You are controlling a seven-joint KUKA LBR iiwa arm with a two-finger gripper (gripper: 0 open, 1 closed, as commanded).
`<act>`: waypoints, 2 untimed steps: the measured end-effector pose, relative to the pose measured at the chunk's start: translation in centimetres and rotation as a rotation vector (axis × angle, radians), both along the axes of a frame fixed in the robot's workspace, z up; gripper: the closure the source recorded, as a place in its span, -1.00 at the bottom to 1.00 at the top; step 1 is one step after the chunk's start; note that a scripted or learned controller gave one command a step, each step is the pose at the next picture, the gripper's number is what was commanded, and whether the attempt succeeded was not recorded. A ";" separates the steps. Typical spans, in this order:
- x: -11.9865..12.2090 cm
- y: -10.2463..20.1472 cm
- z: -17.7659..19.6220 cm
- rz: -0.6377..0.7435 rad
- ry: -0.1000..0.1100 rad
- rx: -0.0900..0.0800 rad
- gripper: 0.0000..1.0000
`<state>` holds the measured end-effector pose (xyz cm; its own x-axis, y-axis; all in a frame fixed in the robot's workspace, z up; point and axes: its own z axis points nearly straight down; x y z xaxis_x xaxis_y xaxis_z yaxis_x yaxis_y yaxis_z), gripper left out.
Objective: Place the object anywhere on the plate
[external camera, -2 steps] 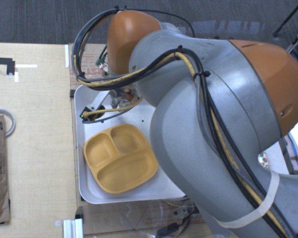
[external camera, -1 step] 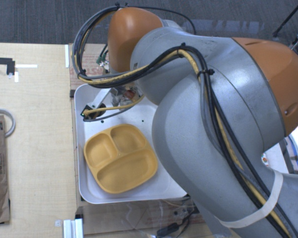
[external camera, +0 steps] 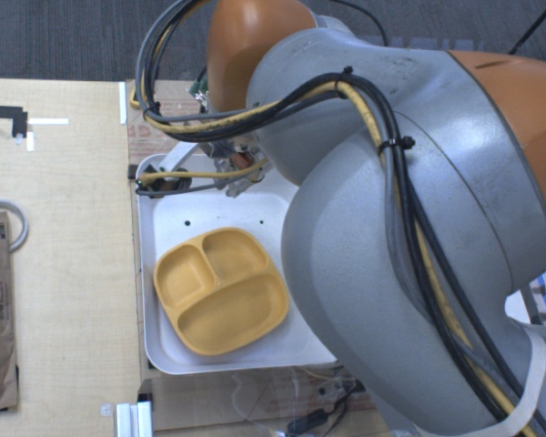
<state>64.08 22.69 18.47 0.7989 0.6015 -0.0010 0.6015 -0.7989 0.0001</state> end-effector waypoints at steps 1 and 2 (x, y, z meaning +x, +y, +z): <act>0.0 0.0 -0.1 0.000 0.001 -0.001 -1.00; 0.0 0.0 -0.1 0.000 0.001 -0.001 -1.00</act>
